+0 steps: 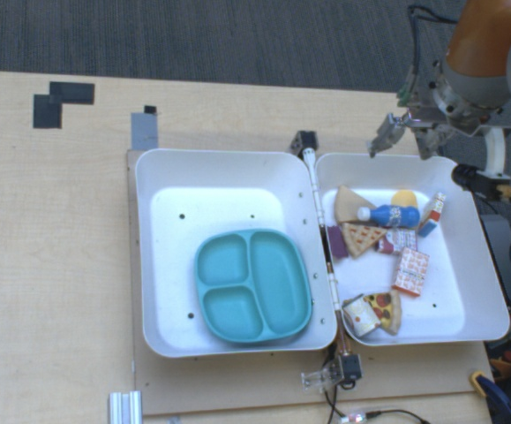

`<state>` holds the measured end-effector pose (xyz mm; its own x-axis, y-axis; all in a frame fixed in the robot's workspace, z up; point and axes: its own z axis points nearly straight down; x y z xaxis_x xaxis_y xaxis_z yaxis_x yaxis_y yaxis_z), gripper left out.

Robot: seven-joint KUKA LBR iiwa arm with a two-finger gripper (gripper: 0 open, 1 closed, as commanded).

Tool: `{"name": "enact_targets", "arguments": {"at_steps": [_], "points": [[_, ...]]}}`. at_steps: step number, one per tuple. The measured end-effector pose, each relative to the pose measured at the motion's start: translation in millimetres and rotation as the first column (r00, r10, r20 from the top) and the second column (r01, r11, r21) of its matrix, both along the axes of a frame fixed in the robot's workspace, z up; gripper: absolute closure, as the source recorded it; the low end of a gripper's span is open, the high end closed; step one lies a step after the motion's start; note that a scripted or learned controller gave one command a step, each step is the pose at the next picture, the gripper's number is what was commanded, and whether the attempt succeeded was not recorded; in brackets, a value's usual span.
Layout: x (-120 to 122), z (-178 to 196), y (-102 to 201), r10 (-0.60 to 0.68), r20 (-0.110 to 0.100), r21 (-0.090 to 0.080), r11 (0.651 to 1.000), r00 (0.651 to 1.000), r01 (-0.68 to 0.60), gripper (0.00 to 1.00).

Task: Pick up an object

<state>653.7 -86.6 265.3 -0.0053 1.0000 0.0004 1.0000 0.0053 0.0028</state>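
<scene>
Fingers [383, 140] of the gripper [405, 141] are standing apart with nothing between them, and the gripper is hanging above the far rim of the right bin [467, 325], up near its back edge. Down inside that bin the loose things are lying in a small heap: a blue bottle [389, 215] is resting on its side against a tan wedge [352, 203], a yellow ball [404, 200] is sitting just behind the bottle, a waffle-patterned slice [361, 237] is lying just in front, and a red and white packet [411, 272] is lying towards the middle. A pizza slice [384, 308] is sitting near the front edge. A teal divided plate [253, 283] is lying flat in the left bin [162, 237].
</scene>
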Motion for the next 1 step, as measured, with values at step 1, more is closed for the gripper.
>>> {"name": "enact_targets", "arguments": {"at_steps": [1], "points": [[15.4,-179.3,-12.7,-0.002,0.003,0.0,1.0,1.0,0.002,0.0]]}}
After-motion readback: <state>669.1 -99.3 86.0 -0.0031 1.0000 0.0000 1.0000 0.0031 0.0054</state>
